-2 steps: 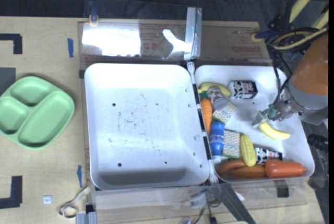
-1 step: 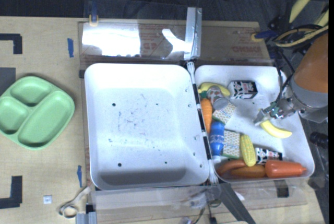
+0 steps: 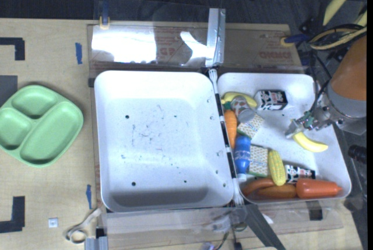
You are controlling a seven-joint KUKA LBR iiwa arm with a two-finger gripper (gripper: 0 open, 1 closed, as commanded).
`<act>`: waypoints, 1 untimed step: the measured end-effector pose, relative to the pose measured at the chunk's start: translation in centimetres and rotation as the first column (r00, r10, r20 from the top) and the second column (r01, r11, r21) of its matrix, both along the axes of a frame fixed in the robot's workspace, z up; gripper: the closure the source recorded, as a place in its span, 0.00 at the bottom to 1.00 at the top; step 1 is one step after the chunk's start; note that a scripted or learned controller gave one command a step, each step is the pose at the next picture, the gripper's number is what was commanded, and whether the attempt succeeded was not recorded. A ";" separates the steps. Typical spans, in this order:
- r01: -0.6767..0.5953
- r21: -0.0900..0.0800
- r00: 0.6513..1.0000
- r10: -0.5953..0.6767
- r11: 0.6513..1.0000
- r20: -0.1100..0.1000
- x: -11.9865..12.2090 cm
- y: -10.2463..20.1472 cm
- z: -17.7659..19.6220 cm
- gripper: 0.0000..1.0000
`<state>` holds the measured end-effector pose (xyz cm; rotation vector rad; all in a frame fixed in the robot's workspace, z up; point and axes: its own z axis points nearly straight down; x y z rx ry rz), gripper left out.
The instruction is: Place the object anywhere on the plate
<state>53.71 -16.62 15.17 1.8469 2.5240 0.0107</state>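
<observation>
The banana (image 3: 310, 142) lay in the right bin (image 3: 335, 167), just beside the gripper (image 3: 302, 125), whose opening could not be told. Likely light, stiff, smooth plastic; grasp mid-body, across its curve.

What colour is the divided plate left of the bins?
Light green: the plate shows plainly in the camera view, on the wooden bench.

arm (image 3: 352, 77) cut off at right edge, end effector (image 3: 304, 123) blurred
</observation>
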 end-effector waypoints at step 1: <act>0.512 0.003 0.859 -0.511 0.859 -0.013 2.0 2.6 -6.6 1.00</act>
